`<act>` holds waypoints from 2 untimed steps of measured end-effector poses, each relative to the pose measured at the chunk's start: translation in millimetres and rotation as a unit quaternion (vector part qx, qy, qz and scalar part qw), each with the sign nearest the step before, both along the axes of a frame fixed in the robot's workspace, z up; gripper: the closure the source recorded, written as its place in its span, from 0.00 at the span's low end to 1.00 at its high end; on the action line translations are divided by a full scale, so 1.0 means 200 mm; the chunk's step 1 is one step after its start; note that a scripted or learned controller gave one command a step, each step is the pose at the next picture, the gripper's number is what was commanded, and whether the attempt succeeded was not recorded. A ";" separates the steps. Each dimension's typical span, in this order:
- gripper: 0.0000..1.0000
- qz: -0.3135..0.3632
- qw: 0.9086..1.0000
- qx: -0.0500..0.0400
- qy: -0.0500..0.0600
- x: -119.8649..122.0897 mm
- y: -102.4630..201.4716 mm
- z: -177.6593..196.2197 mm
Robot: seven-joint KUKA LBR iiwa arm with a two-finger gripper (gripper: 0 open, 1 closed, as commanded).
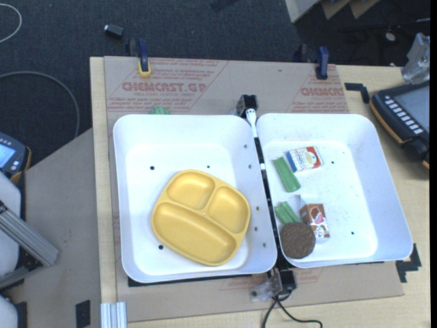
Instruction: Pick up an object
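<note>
Two white bins side by side on a printed cardboard sheet (205,80), walls touching down the middle. Over in the left bin (130,183): one yellow divided plate (200,215), flat on the floor, turned at a slant, close to the near wall.

Now to the right bin (362,183), and plenty to pick from, all crowded toward the shared wall. At the far end, a white packet (303,160) with blue and red print, and just beside it, on the wall side, a green stick (287,173). Nearer the camera, a second green piece (287,214) hard against the wall, touching a small brown packet (315,221). Right at the near corner, a round brown disc (298,240), overlapping both of those.

Out on the sheet's far edge, two blue clamps (143,52), well apart.
</note>
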State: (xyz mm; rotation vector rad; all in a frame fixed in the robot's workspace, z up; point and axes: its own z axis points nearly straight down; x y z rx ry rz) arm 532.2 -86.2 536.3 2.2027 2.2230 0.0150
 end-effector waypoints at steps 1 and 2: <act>1.00 -0.005 1.000 0.002 0.013 -0.15 0.04 -0.48; 1.00 -0.009 1.000 -0.002 0.001 -0.27 -0.34 0.03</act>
